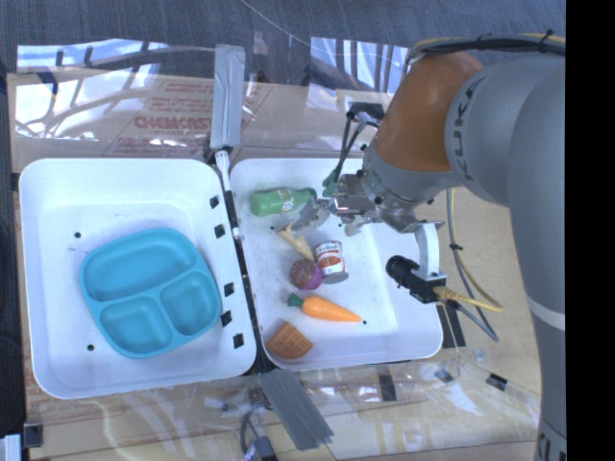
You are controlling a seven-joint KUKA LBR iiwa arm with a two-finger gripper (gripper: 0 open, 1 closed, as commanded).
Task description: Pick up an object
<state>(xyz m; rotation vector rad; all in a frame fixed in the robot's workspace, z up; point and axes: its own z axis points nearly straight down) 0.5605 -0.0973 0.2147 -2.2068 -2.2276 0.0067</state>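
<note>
Watching my tool (322,209) hover in the right bin (408,339), near the green bottle (282,201), finger state I cannot tell.

Both bins are plain white: the left bin (48,257) carries a light blue divided tray (149,291), and the right bin (408,329) a green bottle (282,201), a small can (330,259) with a red-and-white label, a dark purple round fruit (306,275), an orange carrot (330,308) with a green tip, and a tan-brown waffle-patterned piece (288,340). The arm (500,104) is grey with an orange band (423,109).
</note>
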